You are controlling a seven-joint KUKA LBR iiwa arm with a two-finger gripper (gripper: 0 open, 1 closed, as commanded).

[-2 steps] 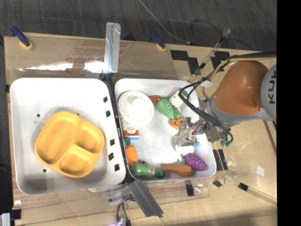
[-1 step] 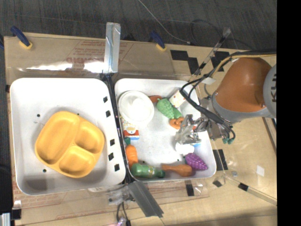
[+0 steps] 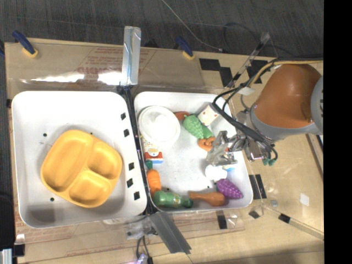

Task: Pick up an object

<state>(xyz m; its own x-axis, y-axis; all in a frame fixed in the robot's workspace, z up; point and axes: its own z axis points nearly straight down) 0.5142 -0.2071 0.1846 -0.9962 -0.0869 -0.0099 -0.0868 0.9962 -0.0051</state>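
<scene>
The right bin (image 3: 181, 172) holds several toy foods: a white bowl (image 3: 159, 123), a green bumpy vegetable (image 3: 194, 126), an orange piece (image 3: 206, 143), a carrot (image 3: 153, 179), a green bottle-like toy (image 3: 169, 199), a brown drumstick (image 3: 208, 197), purple grapes (image 3: 229, 188), a white-and-blue item (image 3: 217, 172) and a small red-and-blue carton (image 3: 153, 155). My gripper (image 3: 221, 150) hangs over the right part of this bin, just above the white-and-blue item and right of the orange piece. Nothing shows between its metal parts.
The left bin (image 3: 27, 125) holds a yellow divided plate (image 3: 81, 166). A metal clamp (image 3: 131, 54) stands at the back between the bins. The arm's orange band (image 3: 286, 95) and black cables (image 3: 236, 92) hang over the right bin's far right corner.
</scene>
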